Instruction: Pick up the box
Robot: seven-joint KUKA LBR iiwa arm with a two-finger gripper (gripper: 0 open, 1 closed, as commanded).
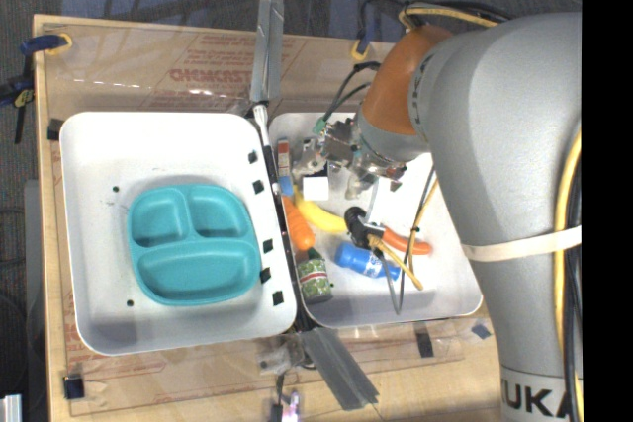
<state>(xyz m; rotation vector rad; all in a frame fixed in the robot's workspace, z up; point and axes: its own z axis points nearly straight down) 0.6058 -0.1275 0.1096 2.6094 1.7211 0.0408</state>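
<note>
End effector (pixel 331 163) sits low in the right bin (pixel 450 296); grip state cannot be determined. Recommend centring squarely over the box (pixel 315 189), clear of the banana (pixel 321 215).

Glossy white plastic bins (pixel 84 212), smooth teal plastic tray (pixel 190 243), matt grey arm (pixel 514 143)

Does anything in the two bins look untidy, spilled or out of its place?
Nothing looks spilled or broken. The right bin is crowded: a banana, a carrot, a green can and a blue object lie jumbled together. The teal tray lies flat in the left bin.
</note>
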